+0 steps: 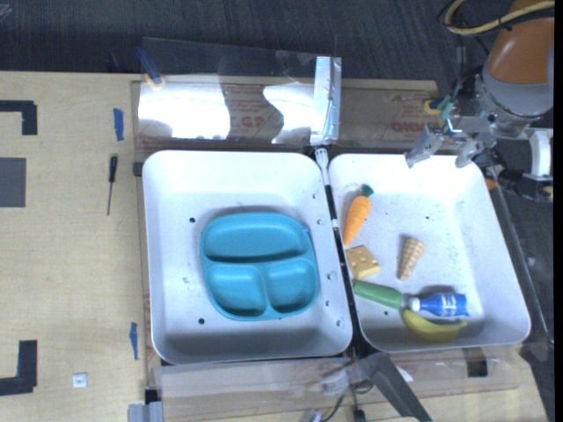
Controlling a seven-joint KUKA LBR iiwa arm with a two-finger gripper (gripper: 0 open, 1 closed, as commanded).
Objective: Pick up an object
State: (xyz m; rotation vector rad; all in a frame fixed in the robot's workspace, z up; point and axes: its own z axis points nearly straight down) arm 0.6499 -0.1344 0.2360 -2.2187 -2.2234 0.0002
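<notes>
The right bin [493, 236] holds several toy items. An orange carrot [355, 217] lies at its left side, a yellow cracker [362, 261] below it, and a waffle cone [410, 257] near the middle. Along the front lie a green cucumber [378, 294], a blue-labelled bottle [440, 305] and a yellow banana [433, 325]. My gripper [443, 151] hangs over the bin's far edge, well above the items, with its two fingers spread apart and nothing between them.
The left bin [167, 236] holds a blue divided plate [259, 264]. A clear plastic panel [237, 104] stands behind the bins. The arm's orange band [521, 55] and cables are at the top right.
</notes>
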